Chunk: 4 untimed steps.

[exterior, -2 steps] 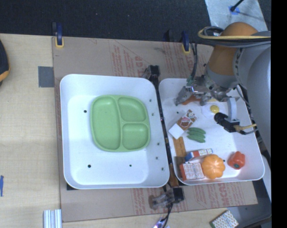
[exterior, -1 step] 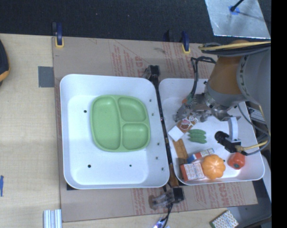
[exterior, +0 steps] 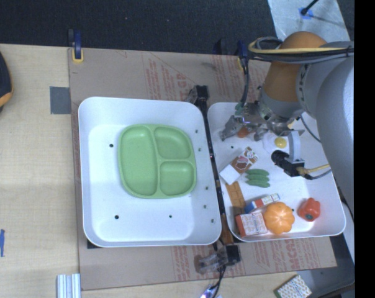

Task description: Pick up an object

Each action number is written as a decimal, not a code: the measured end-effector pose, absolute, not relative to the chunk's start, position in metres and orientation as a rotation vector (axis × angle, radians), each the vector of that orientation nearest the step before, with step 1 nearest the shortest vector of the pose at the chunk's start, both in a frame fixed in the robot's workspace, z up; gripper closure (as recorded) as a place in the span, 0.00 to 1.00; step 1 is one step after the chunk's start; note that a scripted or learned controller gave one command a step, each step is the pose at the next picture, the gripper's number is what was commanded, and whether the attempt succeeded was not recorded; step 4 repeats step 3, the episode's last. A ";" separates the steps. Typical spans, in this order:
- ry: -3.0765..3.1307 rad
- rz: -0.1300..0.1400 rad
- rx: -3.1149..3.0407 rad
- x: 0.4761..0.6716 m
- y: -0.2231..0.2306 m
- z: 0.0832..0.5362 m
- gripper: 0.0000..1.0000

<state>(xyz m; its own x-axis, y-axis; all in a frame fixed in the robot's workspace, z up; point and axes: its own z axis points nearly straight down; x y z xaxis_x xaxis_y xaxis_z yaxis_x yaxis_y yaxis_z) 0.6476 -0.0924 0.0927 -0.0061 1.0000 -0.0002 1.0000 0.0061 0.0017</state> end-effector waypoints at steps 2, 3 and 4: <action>2.227 -0.007 2.222 0.576 -0.093 0.092 0.00; 2.224 -0.005 2.218 0.578 -0.095 0.103 1.00; 2.224 -0.005 2.218 0.578 -0.095 0.103 1.00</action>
